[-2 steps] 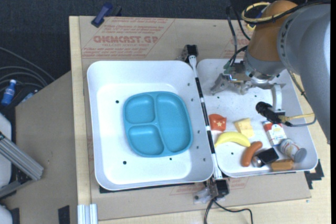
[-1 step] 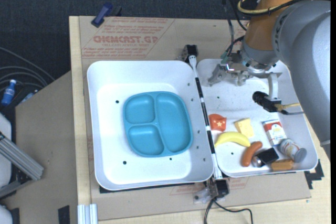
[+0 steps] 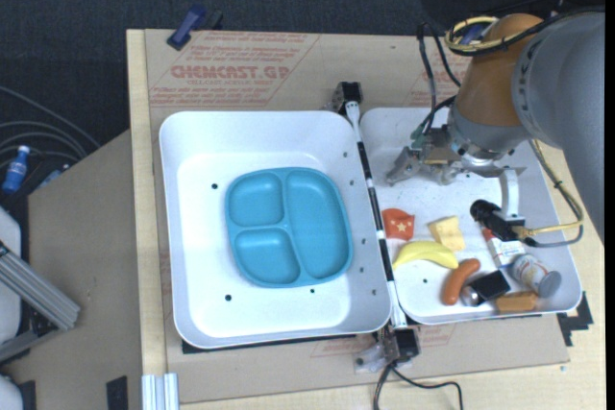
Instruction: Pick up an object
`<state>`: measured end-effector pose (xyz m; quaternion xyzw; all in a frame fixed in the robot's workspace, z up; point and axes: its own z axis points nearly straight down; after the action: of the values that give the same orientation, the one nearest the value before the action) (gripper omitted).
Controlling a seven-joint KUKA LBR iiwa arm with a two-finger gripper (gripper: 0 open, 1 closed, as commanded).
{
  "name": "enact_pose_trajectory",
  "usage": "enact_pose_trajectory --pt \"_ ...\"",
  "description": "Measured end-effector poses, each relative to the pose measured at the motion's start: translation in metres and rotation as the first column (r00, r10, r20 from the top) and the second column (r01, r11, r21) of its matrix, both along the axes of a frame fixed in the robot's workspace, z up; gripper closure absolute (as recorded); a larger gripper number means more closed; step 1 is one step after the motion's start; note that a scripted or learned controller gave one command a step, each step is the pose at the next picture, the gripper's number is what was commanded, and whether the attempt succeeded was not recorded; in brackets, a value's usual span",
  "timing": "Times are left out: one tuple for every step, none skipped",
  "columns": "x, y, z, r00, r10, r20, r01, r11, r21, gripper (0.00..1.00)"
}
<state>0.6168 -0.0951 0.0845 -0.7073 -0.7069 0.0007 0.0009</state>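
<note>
The arm hides much of the right bin; the gripper is blurred, its state unclear. Cardboard covers the surface.

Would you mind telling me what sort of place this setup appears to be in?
Probably a robotics lab bench rather than a kitchen: two white bins sit on a taped board, toy food such as a banana lies in the right one, and loose cables trail over the carpet.

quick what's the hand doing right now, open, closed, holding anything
Hand: low over the back of the right bin; whether it is open or closed cannot be told, and nothing is seen held in it.
</note>
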Motion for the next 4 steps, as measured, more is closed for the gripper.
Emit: enact_pose_trajectory --pt "0.050 0.004 0.001 1.000 0.001 0.003 -0.001 1.000 0.000 0.00" --pt "0.037 -0.003 0.000 1.000 0.000 0.000 0.000 1.000 0.000 0.00" --pt "0.050 0.004 0.000 1.000 0.001 0.004 -0.001 1.000 -0.001 0.00" --pt "-0.028 0.000 0.000 1.000 -0.001 0.000 0.001 1.000 0.000 0.00"
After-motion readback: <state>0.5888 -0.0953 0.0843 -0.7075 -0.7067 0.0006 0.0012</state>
